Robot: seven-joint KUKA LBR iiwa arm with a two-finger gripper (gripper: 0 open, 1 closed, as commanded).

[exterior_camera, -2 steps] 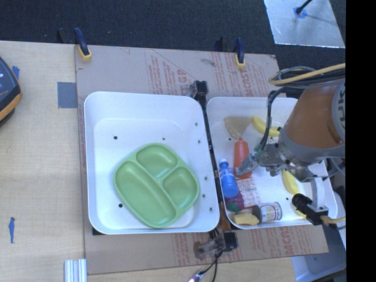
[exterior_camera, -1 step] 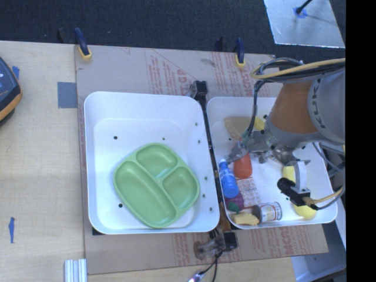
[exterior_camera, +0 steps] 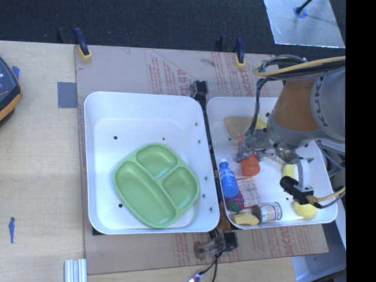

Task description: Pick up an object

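In the right-hand white bin (exterior_camera: 329, 216), seen from above, the gripper (exterior_camera: 249, 147) hangs low just over an orange object (exterior_camera: 251, 165), beside a blue bottle (exterior_camera: 228, 180) near the bin's left wall; whether it is apart or together I cannot tell. The orange object looks small, light and probably stiff, best taken across its narrow sides. Room is tight, with bottle and wall close by, while the left bin (exterior_camera: 100, 107) holds a green divided plate (exterior_camera: 155, 184).

Small orange object (exterior_camera: 251, 165) in right bin (exterior_camera: 326, 170), beside blue bottle (exterior_camera: 228, 180).
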